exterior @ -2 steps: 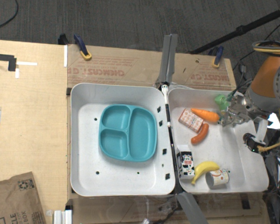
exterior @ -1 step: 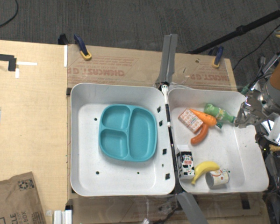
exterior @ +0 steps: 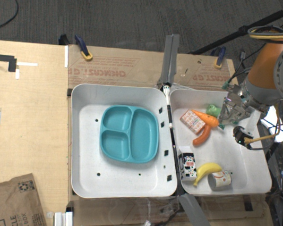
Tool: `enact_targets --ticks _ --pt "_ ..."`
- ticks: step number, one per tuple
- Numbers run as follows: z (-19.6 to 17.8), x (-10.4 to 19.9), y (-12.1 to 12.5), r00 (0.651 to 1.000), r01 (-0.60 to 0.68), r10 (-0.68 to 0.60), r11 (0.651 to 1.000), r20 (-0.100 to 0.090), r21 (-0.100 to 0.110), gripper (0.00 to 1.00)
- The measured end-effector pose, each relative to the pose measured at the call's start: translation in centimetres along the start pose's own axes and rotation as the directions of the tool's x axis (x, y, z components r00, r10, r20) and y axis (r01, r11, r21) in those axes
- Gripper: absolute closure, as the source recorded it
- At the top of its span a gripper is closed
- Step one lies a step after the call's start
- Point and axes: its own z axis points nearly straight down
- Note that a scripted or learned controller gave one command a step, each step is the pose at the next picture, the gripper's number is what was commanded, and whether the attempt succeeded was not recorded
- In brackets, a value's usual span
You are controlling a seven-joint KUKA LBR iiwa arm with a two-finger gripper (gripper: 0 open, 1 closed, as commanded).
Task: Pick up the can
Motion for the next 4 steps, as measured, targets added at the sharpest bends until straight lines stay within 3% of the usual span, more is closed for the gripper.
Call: enact_targets --ticks 1,2,3,4 --pt "-3.5 -4.7 2.4 0.999 -0.047 0.047 0.999 0.0 -0.002 1.0" --pt "-3.5 -4.7 2.3 0.999 -0.045 0.045 0.999 0.0 -0.001 0.0" --pt "7.3 -6.7 2.9 1.0 -0.007 0.007 1.0 -0.005 -0.004 0.0" --pt "1.4 -6.9 3.3 0.984 -0.18 0.18 0.984 -0.001 -0.002 0.0"
